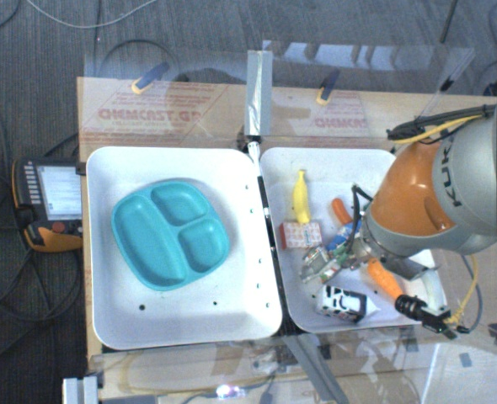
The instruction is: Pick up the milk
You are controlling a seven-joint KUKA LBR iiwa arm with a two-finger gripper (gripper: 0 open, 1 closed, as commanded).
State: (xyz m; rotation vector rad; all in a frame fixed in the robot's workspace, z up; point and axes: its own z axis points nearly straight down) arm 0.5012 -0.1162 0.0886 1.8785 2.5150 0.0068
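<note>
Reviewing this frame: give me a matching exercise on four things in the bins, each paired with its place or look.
Things:
1. divided plate
2. banana
3. milk carton
4. carrot

Descriptions:
A. yellow, far part of the right bin
B. turquoise, in the left bin
C. orange, beside the arm's wrist
D. black-and-white, lying at the right bin's near edge

Pairs: 1-B, 2-A, 3-D, 4-C

Red print on clear sheet behind left bin, mirrored/faint, approx "OHMCAST"-like word, not fully legible. Similar red print on clear sheet behind right bin, too blurred to read. Dark letters "KU" on grey arm near orange band, rest cut off at edge. Small carton in right bin w/ red-pink pattern, txt too small. Black-white milk carton w/ cow-patch print, no legible txt. Handheld screen left of bench, content unreadable.
</note>
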